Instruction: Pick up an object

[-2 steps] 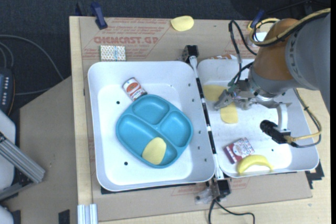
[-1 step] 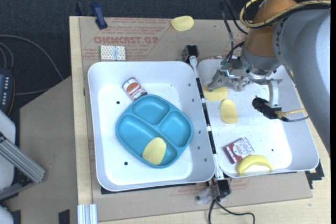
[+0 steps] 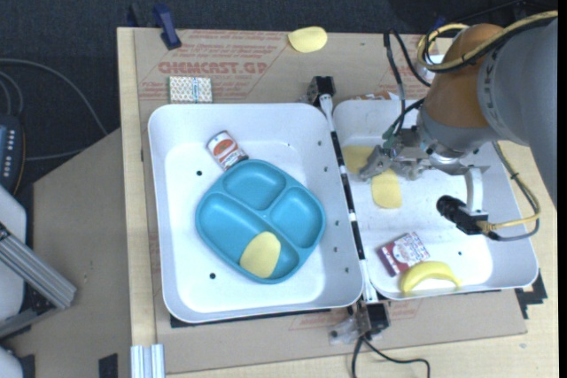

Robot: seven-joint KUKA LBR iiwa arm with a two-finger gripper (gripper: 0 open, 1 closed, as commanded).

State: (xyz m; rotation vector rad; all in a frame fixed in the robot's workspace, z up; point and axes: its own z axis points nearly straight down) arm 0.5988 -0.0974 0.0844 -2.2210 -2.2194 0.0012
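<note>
A dark carpeted floor surrounds a cardboard-topped bench [image 3: 230, 66] that bears two white bins. The left bin [image 3: 177, 146] holds a blue divided plate [image 3: 257, 217] with a yellow piece [image 3: 260, 255] in its near compartment, and a small can [image 3: 226, 150] lies just beyond the plate. The arm [image 3: 496, 93] reaches over the right bin [image 3: 505, 252], and its gripper [image 3: 390, 162] sits low at that bin's far left part, just above a yellow object [image 3: 386, 190]. How far the gripper is open I cannot tell, and nothing visibly sits in it. A red packet [image 3: 403, 252] and a banana [image 3: 429, 277] lie near the bin's front edge. By my judgement, nothing is picked up yet: the approach looks made, and gripping and lifting remain.
</note>
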